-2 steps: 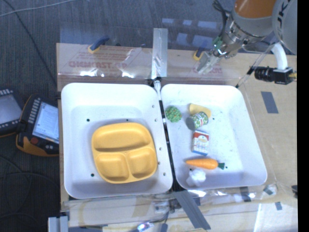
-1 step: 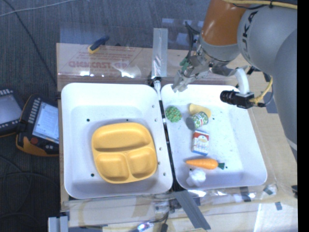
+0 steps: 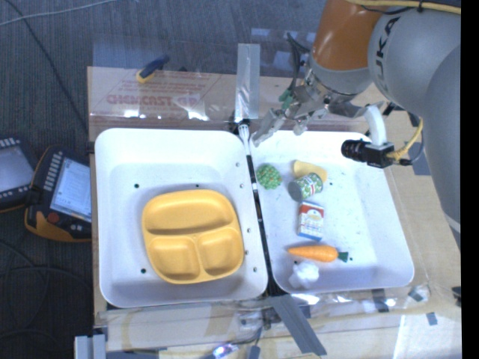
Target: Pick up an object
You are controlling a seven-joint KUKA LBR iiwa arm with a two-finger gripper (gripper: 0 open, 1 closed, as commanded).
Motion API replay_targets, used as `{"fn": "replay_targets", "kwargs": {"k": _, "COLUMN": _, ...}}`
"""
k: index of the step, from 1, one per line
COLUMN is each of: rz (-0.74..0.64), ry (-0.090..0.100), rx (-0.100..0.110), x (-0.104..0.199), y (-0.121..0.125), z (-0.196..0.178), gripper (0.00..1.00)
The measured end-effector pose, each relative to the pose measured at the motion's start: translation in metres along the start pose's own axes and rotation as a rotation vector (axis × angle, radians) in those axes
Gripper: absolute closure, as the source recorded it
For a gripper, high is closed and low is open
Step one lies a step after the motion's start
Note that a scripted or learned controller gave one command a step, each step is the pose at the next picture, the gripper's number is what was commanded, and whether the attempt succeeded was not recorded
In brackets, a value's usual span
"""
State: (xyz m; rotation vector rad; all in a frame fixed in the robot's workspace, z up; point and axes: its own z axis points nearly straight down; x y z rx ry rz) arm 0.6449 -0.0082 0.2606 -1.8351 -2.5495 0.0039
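Right bin [image 3: 389,223]: orange carrot [image 3: 314,253] with green stem, lying near the front wall, between a small carton [image 3: 310,221] and a white object [image 3: 304,274]. Green ball [image 3: 268,176] and can [image 3: 306,186] lie farther back. Left bin [image 3: 112,200] holds a yellow tray [image 3: 193,234]. Hand [image 3: 288,118] hovers over the far rim; finger state cannot be told.

One fixed camera looks down at a slant from above the bench, far enough back to take in both white bins: the left bin [image 3: 112,200] at nine o'clock, the right bin [image 3: 389,230] at three. The arm [image 3: 404,43] enters from about one o'clock.
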Motion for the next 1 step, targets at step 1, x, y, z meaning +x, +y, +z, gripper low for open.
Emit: {"fn": "replay_targets", "kwargs": {"k": 1, "rz": -0.184, "ry": -0.001, "rx": -0.001, "x": 0.0151, "y": -0.0168, "z": -0.0026, "gripper": 0.0}}
